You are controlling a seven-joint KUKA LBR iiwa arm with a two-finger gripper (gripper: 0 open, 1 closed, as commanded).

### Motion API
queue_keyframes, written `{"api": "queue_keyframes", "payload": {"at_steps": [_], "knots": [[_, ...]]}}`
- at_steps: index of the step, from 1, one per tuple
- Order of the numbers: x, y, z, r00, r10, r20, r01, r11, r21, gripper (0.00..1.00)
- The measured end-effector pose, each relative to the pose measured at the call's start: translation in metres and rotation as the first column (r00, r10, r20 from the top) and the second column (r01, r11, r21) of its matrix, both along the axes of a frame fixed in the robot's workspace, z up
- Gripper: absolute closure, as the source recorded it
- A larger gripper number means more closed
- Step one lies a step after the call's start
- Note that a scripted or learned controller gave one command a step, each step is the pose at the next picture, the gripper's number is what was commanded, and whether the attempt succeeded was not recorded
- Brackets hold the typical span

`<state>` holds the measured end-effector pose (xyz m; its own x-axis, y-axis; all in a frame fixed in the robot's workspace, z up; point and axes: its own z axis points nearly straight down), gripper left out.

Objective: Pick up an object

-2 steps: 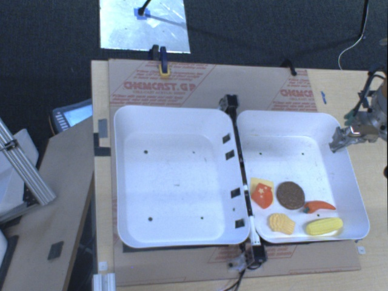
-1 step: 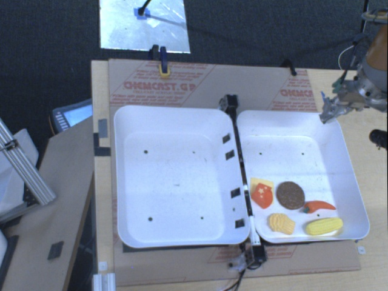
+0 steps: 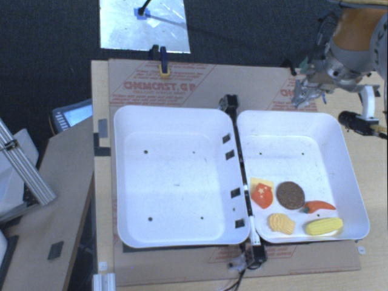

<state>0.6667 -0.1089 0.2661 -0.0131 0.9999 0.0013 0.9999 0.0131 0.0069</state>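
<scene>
Several toy foods lie near the front of the right bin (image 3: pixel 330 132): a yellow cheese wedge with a red slice (image 3: pixel 262 193), a brown round patty (image 3: pixel 290 194), a red chili pepper (image 3: pixel 319 207), a yellow waffle-like piece (image 3: pixel 281 224) and a corn cob (image 3: pixel 324 226). My gripper (image 3: pixel 302 97) hangs above the bin's far rim, at the upper right, well away from the foods, with nothing between its fingers.
The left bin (image 3: pixel 130 138) adjoins the right one along a black hinge strip (image 3: pixel 238 162). Both rest on a cardboard sheet (image 3: pixel 200 80). A shiny metal plate (image 3: pixel 143 16) lies at the back. A grey rail (image 3: pixel 24 168) stands at the far left.
</scene>
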Motion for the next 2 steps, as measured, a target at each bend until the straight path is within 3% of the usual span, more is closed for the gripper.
{"api": "queue_keyframes", "payload": {"at_steps": [1, 2], "knots": [[-0.03, -0.072, 0.036, 1.0, -0.017, -0.001, 0.017, 1.0, -0.006, 1.0], [0.003, -0.099, 0.058, 1.0, -0.012, 0.001, 0.012, 1.0, -0.005, 1.0]]}}
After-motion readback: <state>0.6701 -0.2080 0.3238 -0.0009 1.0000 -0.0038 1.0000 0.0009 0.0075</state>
